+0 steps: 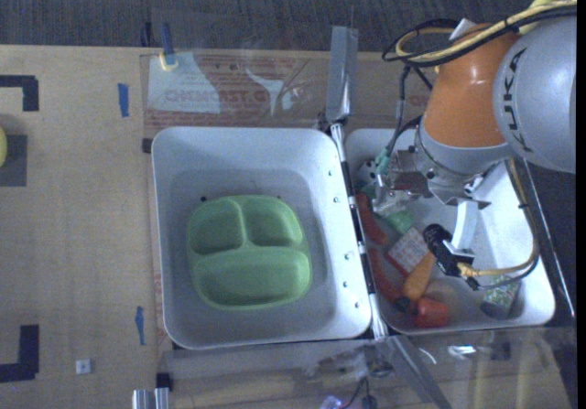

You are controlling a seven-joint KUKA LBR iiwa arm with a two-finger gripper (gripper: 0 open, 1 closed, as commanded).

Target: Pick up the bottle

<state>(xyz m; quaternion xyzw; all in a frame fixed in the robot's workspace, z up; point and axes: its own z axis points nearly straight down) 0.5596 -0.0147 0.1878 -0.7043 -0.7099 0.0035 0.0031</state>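
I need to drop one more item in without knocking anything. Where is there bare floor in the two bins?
The left bin has bare white floor all around the green divided plate, widest along its far side. The right bin is crowded: the arm hangs over it, and mixed items pile along its left wall and near edge.

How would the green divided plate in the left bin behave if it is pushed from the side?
The green plate looks like moulded plastic, so probably stiff and light. It lies flat in the left bin, low and wide, so it would likely slide, not tip or roll. Its rounded rim may be hard to pinch.
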